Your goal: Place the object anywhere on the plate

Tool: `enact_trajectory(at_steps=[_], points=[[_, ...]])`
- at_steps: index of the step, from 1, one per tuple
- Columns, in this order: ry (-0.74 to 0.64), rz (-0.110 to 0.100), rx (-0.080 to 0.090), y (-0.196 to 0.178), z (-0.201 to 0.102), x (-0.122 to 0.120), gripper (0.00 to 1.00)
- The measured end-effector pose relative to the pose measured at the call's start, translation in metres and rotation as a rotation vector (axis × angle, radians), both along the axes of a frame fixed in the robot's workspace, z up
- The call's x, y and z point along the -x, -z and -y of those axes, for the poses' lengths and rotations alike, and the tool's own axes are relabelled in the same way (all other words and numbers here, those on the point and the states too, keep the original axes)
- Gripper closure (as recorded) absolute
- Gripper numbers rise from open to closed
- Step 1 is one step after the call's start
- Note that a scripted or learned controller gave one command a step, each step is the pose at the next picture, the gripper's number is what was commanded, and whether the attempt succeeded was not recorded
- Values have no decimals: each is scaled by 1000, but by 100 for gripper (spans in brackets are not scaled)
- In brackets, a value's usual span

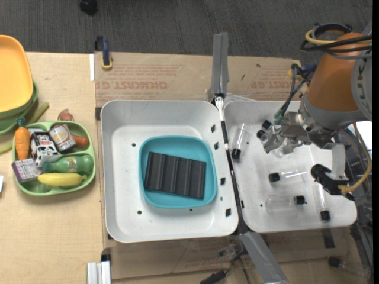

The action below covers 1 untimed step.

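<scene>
A cardboard-covered bench [53, 229] carries two white bins: the left bin [118, 176], and just beside it on its right the right bin [254, 218]. Left of the left bin sit a green divided tray [89, 179] of toy food and stacked yellow-and-green plates [15, 76].

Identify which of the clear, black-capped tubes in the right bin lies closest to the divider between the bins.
The slanted tube at the right bin's left edge, its black cap pointing down; the others lie further right, toward the gripper.
</scene>
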<state>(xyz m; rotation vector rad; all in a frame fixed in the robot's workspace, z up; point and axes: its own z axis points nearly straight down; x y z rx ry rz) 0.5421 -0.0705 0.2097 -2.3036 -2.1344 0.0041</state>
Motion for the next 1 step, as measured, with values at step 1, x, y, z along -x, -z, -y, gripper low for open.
enact_trajectory(at_steps=[1], points=[[0,0,0,0,0,0,0]])
